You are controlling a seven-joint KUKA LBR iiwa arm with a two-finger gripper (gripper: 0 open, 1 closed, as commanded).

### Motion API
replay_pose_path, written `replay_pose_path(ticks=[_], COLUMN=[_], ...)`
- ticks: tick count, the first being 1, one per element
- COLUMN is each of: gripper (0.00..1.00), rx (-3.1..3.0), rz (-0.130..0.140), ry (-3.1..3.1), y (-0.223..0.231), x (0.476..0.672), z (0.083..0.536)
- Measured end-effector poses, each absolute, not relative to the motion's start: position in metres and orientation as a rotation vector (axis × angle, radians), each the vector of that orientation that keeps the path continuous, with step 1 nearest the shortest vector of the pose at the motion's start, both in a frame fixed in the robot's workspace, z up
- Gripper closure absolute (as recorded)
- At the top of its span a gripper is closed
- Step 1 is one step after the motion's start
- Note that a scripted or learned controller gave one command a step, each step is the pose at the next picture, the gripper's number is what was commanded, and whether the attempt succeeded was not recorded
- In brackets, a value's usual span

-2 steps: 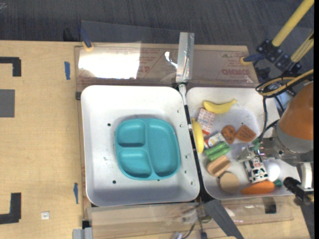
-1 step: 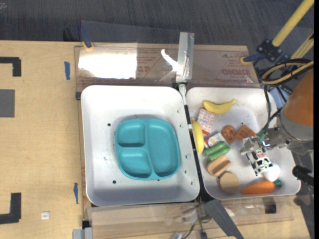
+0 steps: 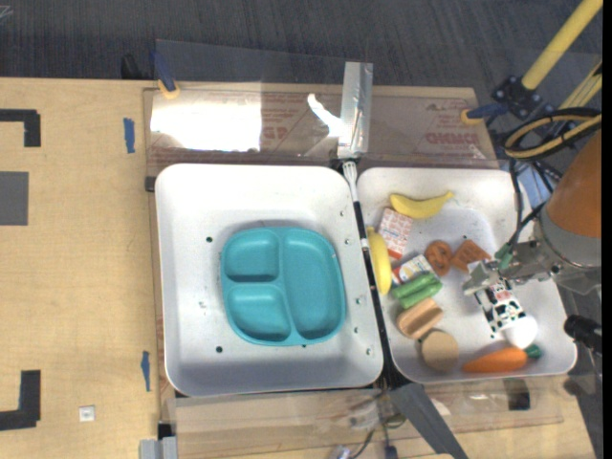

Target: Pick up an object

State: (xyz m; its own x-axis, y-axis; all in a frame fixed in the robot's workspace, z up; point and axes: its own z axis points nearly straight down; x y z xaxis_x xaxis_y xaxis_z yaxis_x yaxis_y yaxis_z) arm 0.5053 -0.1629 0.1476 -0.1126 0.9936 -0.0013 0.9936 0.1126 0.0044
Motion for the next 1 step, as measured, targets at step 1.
replay_pose_path(ticks=[1], gripper=[1.00], rx=[2.278], rz=[0.004], ry=[2.163], y=[-0.0554], x=[0.5433], z=[0.2034])
